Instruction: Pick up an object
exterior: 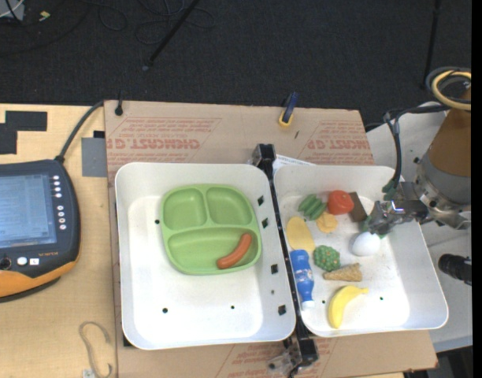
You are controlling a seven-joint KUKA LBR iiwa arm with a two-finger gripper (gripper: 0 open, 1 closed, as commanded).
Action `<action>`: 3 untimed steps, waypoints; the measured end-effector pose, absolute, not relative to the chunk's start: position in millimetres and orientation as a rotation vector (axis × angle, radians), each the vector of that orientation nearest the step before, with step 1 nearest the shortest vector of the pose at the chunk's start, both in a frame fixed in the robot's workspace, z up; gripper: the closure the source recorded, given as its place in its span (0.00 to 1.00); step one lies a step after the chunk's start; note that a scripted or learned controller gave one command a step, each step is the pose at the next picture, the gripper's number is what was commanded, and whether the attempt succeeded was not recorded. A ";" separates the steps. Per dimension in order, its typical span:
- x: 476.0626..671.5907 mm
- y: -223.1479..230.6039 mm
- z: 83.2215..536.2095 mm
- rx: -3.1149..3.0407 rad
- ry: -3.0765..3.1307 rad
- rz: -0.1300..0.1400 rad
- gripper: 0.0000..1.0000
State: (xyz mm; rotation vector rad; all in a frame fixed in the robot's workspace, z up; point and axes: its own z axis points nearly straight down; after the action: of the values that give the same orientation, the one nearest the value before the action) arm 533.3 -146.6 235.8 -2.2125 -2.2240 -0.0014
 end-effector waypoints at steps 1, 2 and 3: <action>531.6 -91.3 242.7 -2.212 -2.224 -0.001 1.00; 527.7 -34.5 243.8 -2.211 -2.223 0.001 1.00; 527.5 10.9 227.3 -2.213 -2.221 0.005 1.00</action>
State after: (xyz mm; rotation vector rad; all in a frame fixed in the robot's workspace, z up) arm 527.5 10.9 227.3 -2.2133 -2.2213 0.0051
